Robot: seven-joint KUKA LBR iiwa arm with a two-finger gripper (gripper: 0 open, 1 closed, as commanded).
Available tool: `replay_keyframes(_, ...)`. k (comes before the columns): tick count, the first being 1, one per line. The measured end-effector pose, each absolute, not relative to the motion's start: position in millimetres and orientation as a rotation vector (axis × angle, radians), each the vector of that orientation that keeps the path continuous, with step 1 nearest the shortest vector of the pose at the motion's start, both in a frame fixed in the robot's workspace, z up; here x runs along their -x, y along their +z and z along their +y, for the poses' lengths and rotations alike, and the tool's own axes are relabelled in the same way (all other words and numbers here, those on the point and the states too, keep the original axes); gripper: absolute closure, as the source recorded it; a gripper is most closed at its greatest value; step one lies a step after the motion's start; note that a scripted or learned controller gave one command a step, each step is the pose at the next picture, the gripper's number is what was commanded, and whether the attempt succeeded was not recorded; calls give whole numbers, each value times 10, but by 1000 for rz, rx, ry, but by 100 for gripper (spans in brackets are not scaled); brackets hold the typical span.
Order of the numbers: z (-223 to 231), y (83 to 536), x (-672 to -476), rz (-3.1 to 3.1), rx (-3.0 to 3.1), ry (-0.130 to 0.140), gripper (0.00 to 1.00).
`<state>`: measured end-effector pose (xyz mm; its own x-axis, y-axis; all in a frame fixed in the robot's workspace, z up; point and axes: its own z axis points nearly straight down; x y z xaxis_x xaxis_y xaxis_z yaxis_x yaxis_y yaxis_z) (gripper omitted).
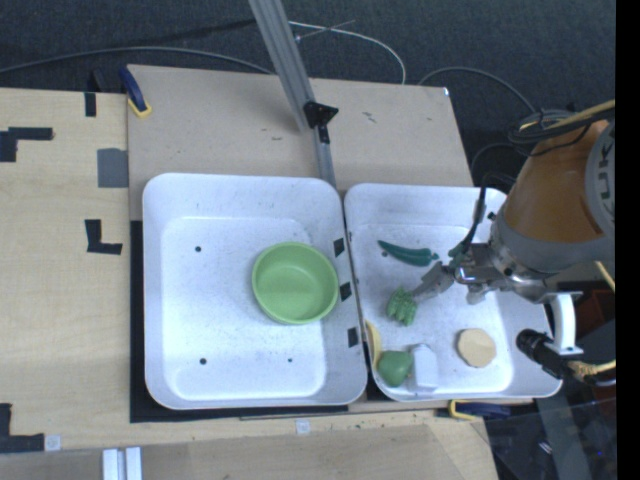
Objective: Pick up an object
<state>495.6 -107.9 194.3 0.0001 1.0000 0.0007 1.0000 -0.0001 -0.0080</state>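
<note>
Camera view, claw (432, 282) just above-right of green toy (402, 307); right bin (500, 388)

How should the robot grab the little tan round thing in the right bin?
Best from straight above, I think. The tan round piece lies flat on the floor of the right bin, so the gripper would close across its width, pinching opposite edges. It sits apart from the white block and green ball, leaving room for fingers either side.
</note>
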Motion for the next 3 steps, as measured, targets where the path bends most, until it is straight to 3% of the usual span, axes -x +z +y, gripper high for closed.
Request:
replay_keyframes(1, -1026, 1306, -4946, -2216, 2215, 9, 0)
replay_keyframes(2, -1025, 1437, -4959, -2220, 2215, 4, 100)
replay_keyframes(3, -1080, 2050, -4974, -2225, 2223, -3, 100)
